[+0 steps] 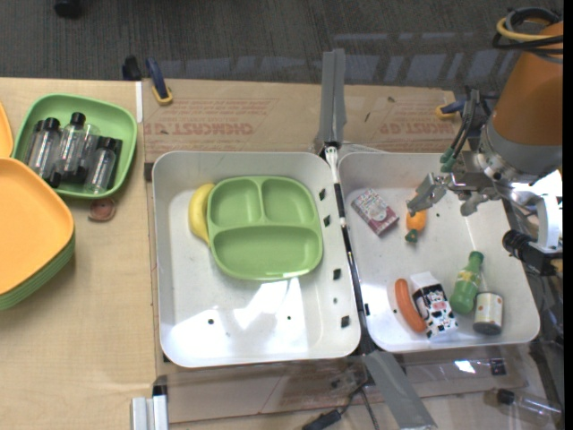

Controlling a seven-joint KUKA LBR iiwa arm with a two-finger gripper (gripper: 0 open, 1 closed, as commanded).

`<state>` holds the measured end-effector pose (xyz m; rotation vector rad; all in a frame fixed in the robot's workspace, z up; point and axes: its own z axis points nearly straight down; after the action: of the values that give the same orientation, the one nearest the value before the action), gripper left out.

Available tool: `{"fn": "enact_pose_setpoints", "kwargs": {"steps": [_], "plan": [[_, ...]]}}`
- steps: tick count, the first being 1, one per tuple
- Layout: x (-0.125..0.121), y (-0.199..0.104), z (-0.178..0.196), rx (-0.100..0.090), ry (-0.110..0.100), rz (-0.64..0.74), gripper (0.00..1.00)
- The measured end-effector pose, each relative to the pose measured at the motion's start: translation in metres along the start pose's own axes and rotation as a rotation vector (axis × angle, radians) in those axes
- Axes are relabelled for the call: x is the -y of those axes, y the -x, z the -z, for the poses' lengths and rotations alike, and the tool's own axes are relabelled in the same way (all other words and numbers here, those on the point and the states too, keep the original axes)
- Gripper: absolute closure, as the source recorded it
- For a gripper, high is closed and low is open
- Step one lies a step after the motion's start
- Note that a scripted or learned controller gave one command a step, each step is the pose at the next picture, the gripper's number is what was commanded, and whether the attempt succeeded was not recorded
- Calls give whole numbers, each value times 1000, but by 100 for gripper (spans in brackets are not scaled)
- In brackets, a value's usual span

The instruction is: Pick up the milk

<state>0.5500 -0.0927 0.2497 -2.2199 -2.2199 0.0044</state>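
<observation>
While you look down at the 2 white bins, count in the right bin [515,325] 1 milk carton [433,308] near its front edge, touching 1 hot dog [409,305], plus 1 green bottle [466,283], 1 can [488,313], 1 pink packet [374,211], 1 carrot [414,221]. Left bin [170,267]: 1 green divided plate [264,226], 1 banana [197,211]. Gripper [445,193] hangs over the right bin's back, fingers spread, holding nothing. Tan bench, grey carpet behind.

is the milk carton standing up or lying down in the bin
Lying down: the milk carton rests flat on the right bin's floor, its cow-print side facing up, beside the hot dog.
</observation>
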Motion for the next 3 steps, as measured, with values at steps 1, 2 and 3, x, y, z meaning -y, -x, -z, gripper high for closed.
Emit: {"fn": "enact_pose_setpoints", "kwargs": {"steps": [1, 2, 3], "plan": [[67, 2, -86, -1, -1, 54, 0], [73, 23, -159, -1, 0, 137, 0], [71, 24, -146, -1, 6, 134, 100]]}}
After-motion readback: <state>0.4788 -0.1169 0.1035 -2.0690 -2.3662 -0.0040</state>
